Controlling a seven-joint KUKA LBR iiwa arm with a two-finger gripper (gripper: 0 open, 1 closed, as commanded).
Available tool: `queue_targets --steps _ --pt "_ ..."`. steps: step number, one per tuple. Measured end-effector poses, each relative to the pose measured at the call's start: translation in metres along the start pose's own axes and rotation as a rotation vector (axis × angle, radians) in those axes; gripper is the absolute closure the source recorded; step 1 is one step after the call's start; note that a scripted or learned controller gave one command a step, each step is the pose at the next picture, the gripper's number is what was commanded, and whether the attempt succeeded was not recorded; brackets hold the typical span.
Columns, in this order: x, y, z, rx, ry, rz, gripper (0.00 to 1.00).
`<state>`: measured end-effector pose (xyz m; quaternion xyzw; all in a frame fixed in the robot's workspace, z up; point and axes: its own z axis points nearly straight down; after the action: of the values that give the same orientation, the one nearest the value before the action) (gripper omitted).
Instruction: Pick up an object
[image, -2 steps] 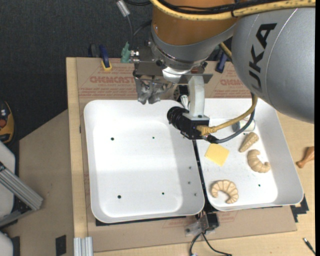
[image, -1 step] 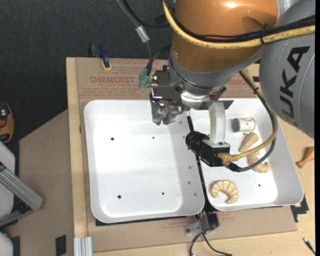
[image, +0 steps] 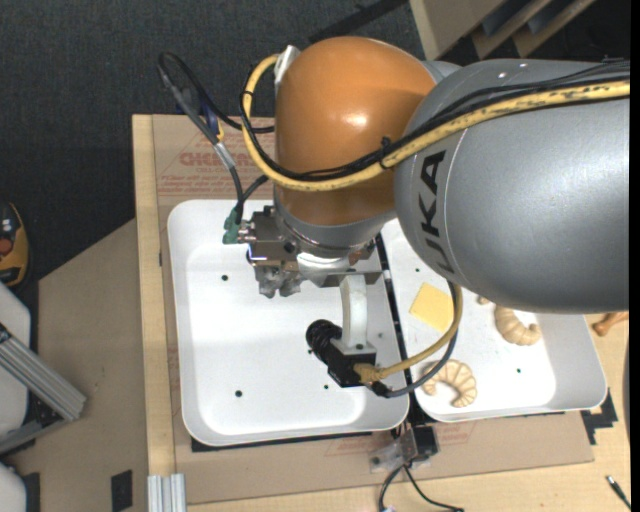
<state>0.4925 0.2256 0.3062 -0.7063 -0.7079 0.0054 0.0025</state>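
My gripper (image: 277, 272) hangs low over the back middle of the left white bin (image: 230, 360), under the orange band of the arm. The wrist hides most of it, and I see nothing held. In the right bin (image: 545, 385) lie a flat yellow square (image: 432, 305), a tan croissant-shaped piece (image: 455, 383) near the front, and a second tan curved piece (image: 517, 325) further right. The arm's bulk covers the back of the right bin.
The big grey arm crosses over the right bin from the right. A small orange-tan thing (image: 606, 322) shows at the right edge, below the arm. The bins rest on a brown board (image: 150, 300), with a cable (image: 200, 110) looping at the back left.
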Motion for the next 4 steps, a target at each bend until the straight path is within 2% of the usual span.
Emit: queue_targets --steps 1,2,3,4 --pt "-0.002 0.007 -0.144 -0.028 0.012 0.000 1.00" --pt "-0.002 -0.016 -0.166 -0.016 0.007 -0.001 1.00" --pt "-0.002 0.001 -0.001 0.006 -0.004 0.004 1.00" --pt "-0.002 0.035 -0.131 -0.026 0.010 0.001 1.00"
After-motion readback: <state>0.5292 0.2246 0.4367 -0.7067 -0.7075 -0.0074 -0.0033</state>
